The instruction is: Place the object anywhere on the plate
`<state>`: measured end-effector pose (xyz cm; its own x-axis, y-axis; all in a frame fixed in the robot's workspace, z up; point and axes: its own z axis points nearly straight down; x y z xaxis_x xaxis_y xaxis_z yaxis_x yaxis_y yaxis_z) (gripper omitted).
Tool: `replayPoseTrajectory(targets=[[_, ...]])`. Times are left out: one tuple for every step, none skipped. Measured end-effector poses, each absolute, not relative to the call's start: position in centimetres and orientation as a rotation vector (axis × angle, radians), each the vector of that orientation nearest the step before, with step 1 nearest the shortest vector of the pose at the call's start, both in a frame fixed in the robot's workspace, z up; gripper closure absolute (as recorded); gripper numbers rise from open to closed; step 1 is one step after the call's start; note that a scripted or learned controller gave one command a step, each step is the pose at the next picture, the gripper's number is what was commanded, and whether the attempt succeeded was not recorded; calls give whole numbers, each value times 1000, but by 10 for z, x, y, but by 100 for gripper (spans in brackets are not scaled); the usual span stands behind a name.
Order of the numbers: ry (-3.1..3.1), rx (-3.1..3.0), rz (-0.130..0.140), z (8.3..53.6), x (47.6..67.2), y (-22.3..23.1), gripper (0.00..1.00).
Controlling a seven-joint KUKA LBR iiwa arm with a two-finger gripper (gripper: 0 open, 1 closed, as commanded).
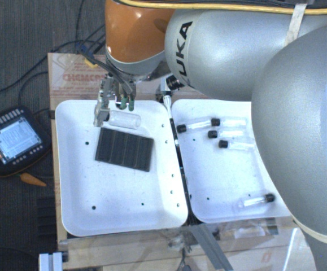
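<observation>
The gripper [117,102] seems clenched on a clear tube [123,119], though glare blurs the grip. The tube hangs just above the dark plate's [123,150] far edge; released there, it could roll off the plate into the bin [73,168].

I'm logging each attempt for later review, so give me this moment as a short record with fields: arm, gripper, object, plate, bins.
arm: grey KUKA arm with orange band, reaching over the left bin
gripper: two-finger gripper at the left white bin's far edge
object: clear plastic tube lying directly under the gripper, just beyond the plate's far edge
plate: dark ribbed rectangular plate, flat in the left white bin
right white bin: four clear tubes with black caps
</observation>
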<state>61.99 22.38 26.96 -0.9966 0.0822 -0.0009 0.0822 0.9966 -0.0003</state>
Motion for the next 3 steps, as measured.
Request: replayPoseTrajectory(targets=[[2957,-1052,5,287,643,234,100],[2817,-1380,5,388,657,225,100],[2604,-1749,6,433,622,227,100]])
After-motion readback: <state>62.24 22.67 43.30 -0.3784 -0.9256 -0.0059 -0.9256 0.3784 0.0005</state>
